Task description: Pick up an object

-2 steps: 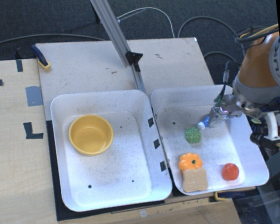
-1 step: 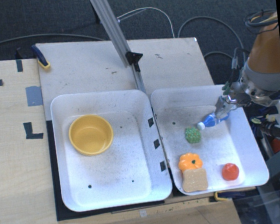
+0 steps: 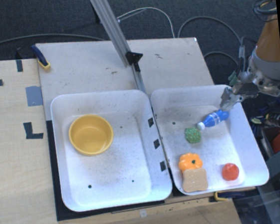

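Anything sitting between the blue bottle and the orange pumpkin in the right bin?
Yes. In the camera view a small green ball lies between the blue bottle and the orange pumpkin, apart from both on the bin floor.

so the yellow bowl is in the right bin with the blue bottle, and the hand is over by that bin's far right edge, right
Not quite. The camera view shows the yellow bowl alone in the left bin, not the right one. The blue bottle does lie in the right bin, and the hand is at that bin's far right edge, close above the bottle.
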Controlling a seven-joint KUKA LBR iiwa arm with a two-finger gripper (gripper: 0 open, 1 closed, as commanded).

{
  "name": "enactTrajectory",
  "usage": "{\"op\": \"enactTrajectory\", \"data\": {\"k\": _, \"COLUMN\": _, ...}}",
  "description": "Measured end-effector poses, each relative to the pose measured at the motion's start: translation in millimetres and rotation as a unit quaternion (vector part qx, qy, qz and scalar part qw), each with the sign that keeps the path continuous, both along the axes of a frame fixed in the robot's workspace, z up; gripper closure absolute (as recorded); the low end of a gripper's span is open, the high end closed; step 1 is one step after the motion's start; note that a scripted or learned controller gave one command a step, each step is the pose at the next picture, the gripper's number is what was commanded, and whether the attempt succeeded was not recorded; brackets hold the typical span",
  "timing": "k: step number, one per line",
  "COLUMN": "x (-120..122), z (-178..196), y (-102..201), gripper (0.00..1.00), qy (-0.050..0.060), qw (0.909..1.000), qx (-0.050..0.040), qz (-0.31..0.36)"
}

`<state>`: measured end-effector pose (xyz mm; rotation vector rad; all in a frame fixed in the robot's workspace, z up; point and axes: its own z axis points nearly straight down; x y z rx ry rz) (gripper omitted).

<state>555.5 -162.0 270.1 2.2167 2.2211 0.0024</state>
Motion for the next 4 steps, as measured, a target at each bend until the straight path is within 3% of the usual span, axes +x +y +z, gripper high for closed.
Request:
{"op": "enactTrajectory", "data": {"k": 2, "x": 27, "z": -25, "y": 109, "gripper": 1.0, "qy": 0.003, "qw": 1.0, "qx": 0.0014, "qz": 0.003}}
{"op": "enactTrajectory", "data": {"k": 4, "x": 70, "z": -24, "y": 199, "gripper": 1.0, "qy": 0.002, "qw": 1.0, "qx": 0.0011, "qz": 0.002}}
